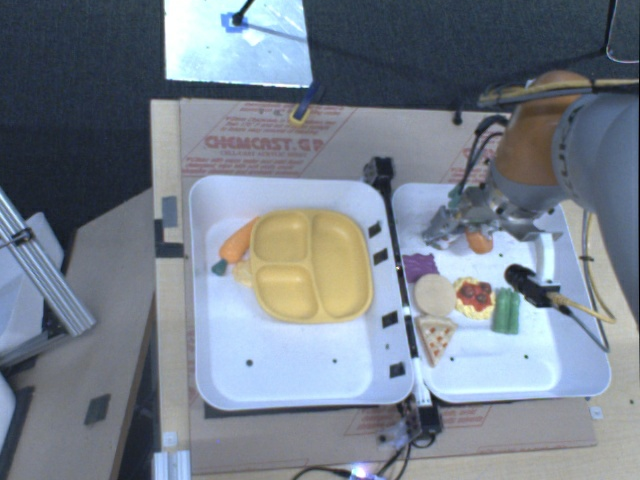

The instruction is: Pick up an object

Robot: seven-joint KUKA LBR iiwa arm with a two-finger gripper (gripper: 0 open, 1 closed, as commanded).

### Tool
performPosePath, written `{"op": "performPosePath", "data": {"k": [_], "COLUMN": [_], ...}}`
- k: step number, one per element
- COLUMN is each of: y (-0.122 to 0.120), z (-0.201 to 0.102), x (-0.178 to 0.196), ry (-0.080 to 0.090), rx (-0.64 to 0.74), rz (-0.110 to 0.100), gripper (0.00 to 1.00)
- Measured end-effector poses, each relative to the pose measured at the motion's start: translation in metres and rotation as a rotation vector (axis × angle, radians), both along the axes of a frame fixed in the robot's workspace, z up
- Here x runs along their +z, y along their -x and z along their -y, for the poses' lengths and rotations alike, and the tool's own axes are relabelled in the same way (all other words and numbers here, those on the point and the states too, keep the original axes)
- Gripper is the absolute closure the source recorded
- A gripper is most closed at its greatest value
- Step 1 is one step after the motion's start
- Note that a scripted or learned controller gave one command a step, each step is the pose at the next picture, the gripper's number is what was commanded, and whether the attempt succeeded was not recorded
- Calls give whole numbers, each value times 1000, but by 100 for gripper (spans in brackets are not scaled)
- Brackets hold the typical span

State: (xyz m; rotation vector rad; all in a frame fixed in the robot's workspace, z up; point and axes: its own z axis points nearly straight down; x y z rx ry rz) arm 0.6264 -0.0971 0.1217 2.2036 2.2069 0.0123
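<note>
- gripper [446, 228]: low over the right bin [520, 368], near its far left corner; whether the jaws are apart or together cannot be told from this slant.
- orange piece [480, 240]: small and round, on the bin floor just beside the gripper, on the side towards the bin's right edge; whether the two touch cannot be told, and it does not show as clamped.
- arm [590, 158]: grey, with an orange band [525, 143], over the far right corner of the right bin.
- purple piece [420, 265]: by the left edge of the right bin, just nearer than the gripper.
- cookie [435, 294]: round and tan, just nearer than the purple piece.
- red-topped piece [474, 298]: yellow with red on top, touching the cookie's right side.
- green piece [506, 311]: upright, just right of the red-topped piece, mid bin.
- wedge [435, 338]: tan, gridded, close to the left edge, nearer than the cookie.
- left bin [300, 368]: a yellow plate [305, 265] with three compartments lies in the middle.
- carrot [236, 240]: tilted against the plate's far left rim, towards the bin's left edge.
</note>
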Motion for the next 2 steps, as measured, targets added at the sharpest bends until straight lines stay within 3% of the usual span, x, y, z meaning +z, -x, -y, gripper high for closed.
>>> {"op": "performPosePath", "data": {"k": [1,2], "y": [4,3], "z": [-2,-3], "x": [-7,3], "ry": [-8,-10], "rx": [-2,-1], "rz": [-17,-17], "gripper": [0,100]}}
